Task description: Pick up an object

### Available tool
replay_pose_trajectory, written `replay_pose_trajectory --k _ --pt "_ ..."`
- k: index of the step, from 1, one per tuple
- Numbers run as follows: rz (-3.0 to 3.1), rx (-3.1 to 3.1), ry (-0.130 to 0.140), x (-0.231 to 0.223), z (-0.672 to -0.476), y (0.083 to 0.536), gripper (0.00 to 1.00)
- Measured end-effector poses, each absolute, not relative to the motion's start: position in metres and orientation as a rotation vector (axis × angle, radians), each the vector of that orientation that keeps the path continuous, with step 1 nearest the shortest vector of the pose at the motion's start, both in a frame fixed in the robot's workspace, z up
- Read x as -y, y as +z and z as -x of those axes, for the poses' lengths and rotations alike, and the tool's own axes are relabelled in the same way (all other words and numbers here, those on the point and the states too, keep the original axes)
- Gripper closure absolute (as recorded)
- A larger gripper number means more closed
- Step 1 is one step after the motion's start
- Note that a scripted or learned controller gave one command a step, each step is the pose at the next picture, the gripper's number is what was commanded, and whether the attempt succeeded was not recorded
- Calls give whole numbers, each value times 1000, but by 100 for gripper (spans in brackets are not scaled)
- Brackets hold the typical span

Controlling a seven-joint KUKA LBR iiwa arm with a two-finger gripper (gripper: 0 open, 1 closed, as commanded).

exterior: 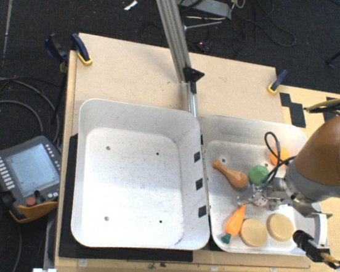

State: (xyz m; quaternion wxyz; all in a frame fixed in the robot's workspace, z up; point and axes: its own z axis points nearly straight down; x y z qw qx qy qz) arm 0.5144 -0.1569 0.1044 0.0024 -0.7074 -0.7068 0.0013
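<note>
Hand (264,197) low (arm from right)

One fixed camera above the bench (166,69), slanting down on both white bins (92,116)

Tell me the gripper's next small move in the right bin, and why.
Probably a short drop straight down. The gripper sits among the items in the right bin, between the green piece and the two tan discs, with the carrot to its left. Nothing shows between its fingers, so no grasp is evident yet.
</note>
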Motion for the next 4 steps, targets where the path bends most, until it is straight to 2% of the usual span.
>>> replay_pose_trajectory --k 1,4 --pt "2224 2221 -1 157 -516 118 100" --pt "2222 2230 -4 166 -516 259 100"
